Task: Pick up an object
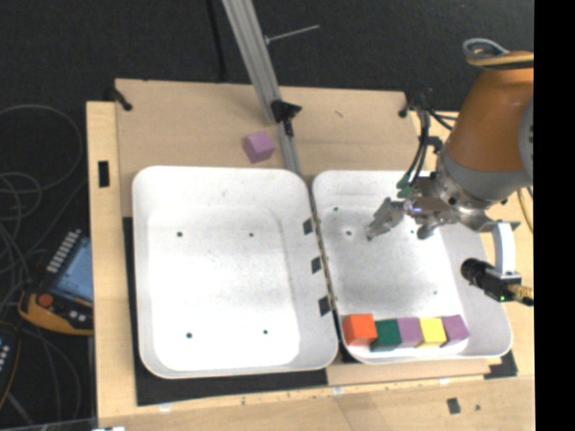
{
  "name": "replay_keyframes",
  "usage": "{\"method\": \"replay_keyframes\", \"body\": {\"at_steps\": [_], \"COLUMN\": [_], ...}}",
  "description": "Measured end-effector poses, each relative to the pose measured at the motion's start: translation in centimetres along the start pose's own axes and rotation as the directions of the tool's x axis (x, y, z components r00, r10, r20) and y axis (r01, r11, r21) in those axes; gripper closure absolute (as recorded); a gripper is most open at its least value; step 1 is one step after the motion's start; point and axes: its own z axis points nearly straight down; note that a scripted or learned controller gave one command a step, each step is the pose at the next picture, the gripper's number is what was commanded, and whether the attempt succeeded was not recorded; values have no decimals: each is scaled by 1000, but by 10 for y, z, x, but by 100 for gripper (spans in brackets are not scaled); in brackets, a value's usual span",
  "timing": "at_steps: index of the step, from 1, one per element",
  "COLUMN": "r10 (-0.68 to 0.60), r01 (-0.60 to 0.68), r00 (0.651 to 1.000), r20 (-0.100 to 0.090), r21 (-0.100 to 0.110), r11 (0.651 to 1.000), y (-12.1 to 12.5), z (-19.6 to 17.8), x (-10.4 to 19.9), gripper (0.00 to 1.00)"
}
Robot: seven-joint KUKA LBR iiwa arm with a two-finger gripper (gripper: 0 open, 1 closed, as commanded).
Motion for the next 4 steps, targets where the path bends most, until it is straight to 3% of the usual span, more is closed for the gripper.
{"method": "replay_keyframes", "body": {"at_steps": [1, 2, 3, 4], "r10": [-7, -5, -5, -14], "r01": [7, 5, 5, 14], "r00": [1000, 1000, 1000, 1000], "r20": [-1, 5, 3, 0], "r21": [12, -6, 5, -1], "r11": [1000, 1000, 1000, 1000], "y": [-52, -39, -40, -31], "z": [104, 30, 63, 48], "x": [-3, -60, -104, -77], "gripper": [0, 0, 0, 0]}}
